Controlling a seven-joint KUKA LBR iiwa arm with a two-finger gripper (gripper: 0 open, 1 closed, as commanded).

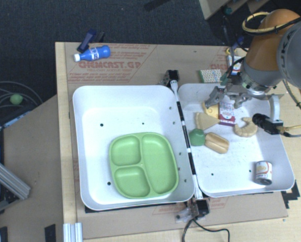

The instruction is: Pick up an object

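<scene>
My arm (pixel 286 44): grey, orange band. Both bins (pixel 89 135) white. Divided plate (pixel 142 164) pale green. Small round piece (pixel 196 136) darker green. Bun-shaped item (pixel 217 142) tan. Bottle (pixel 93 53) blue, white cap. Bench (pixel 64 150) tan cardboard, red lettering.

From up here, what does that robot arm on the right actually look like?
The arm is bulky, rounded and grey, with an orange band above the wrist. Yellow and dark cables loop around its top. Its metal tool is slim and silver-grey, with thin wires running down to it.

High slanted view over bins (pixel 84 135)
</scene>
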